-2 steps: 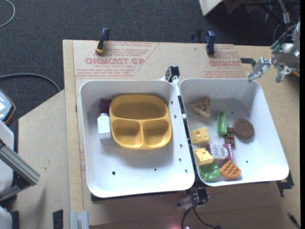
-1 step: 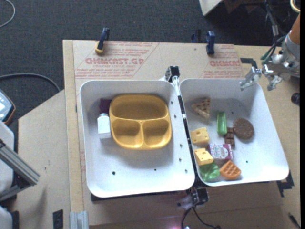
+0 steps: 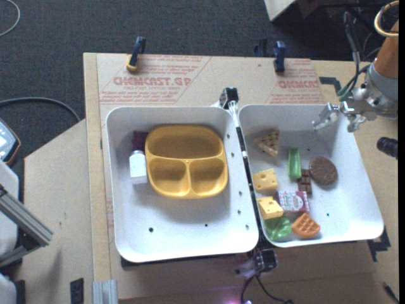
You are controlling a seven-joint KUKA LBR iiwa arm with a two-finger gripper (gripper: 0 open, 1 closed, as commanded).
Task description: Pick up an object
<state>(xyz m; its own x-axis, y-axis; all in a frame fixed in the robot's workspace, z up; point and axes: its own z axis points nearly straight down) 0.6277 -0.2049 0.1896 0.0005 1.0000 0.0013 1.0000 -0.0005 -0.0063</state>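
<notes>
My gripper [image 3: 338, 118] hangs over the far right corner of the right bin [image 3: 354, 201], its fingers spread open with nothing between them. Several toy foods lie in this bin below and left of it: a brown round patty [image 3: 323, 171], a green pod [image 3: 294, 163], a pizza slice [image 3: 269, 142], a dark chocolate piece [image 3: 305, 181], two cheese wedges [image 3: 265, 180] [image 3: 270, 207], a pink packet [image 3: 293, 201], a green lump [image 3: 278, 228] and an orange waffle [image 3: 305, 226]. The patty is the nearest to the gripper.
The left bin [image 3: 126, 227] holds a yellow divided plate [image 3: 186, 160], a small white bottle [image 3: 138, 166] and a dark purple item [image 3: 139, 138] behind it. Clamps [image 3: 135, 54] [image 3: 278, 56] stand at the bench's far edge. The right bin's right half is bare.
</notes>
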